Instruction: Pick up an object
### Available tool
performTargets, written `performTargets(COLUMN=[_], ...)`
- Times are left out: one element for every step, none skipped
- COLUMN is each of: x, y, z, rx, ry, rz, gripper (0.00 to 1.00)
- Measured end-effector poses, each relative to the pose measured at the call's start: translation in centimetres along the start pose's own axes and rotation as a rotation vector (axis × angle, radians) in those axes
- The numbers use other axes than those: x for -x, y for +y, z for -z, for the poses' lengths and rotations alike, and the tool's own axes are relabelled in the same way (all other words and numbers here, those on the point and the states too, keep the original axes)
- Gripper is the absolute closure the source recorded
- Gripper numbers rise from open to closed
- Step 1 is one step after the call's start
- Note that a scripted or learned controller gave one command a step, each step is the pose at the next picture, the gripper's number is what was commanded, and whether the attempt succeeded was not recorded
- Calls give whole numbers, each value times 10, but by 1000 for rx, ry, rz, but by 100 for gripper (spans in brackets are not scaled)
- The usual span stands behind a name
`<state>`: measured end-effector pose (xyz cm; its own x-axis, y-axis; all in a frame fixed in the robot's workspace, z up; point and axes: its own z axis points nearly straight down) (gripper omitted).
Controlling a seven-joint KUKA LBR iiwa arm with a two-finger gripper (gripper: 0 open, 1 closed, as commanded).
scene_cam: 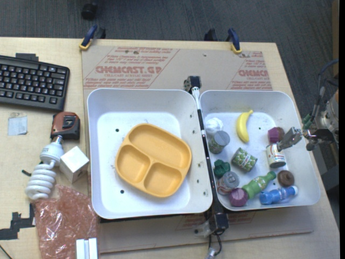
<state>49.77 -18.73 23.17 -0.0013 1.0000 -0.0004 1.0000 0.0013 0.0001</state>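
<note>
I see my gripper (294,137) at the right bin's (302,198) right rim, fingers slightly parted and holding nothing, just above a small upright can (276,156) among scattered toys.

A wooden bench (43,209) held 2 white bins (102,161) on cardboard (161,69), a keyboard (32,82) and a bulb (44,169).

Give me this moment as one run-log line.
gripper: at right bin's right edge, above small can | grasp: none seen | banana: untouched | left bin: yellow tray
</note>
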Motion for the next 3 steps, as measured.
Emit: performTargets(x=[-39,-38,-92], y=[-16,-15,47], z=[-139,-129,-139], rx=[0,4,0], ry=[1,-1,0], rz=[-3,-5,-1], gripper=[0,100,100])
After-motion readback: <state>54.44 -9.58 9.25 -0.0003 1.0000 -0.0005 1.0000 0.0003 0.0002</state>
